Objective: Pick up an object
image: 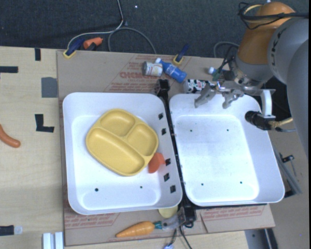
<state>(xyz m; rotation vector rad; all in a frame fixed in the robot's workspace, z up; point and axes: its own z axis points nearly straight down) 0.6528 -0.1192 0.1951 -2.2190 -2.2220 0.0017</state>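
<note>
Your claw [216, 98] sits at the right bin's [269, 191] far rim, about 12 o'clock of that bin, fingers spread apart and nothing between them. So it's released, no grasp. The arm [267, 35] comes in from 3 o'clock, orange band up at 1 o'clock of the frame.

Task progress, as I judge it: nothing picked yet. The whole pick is left: choose a target, go over it, descend, clench, lift.

Where your candidates are: the yellow divided plate [123, 141] lies in the left bin [75, 139], centre of that bin, flat. A small orange-red piece [156, 163] touches the plate's edge at its 4 o'clock, near the divider between the bins. Those two are the only things I see inside a bin, and both are well apart from the claw, off at its 8 o'clock.

Outside the bins on the surface [20, 180]: an orange sausage-like item [6, 135] at far 9 o'clock, a carrot [136, 229] at 6 o'clock just below the left bin, and a blue-and-white bottle [165, 69] at 12 o'clock behind the bins. A pale yellow thing peeks under the bins' near edge, too hidden to name.
</note>
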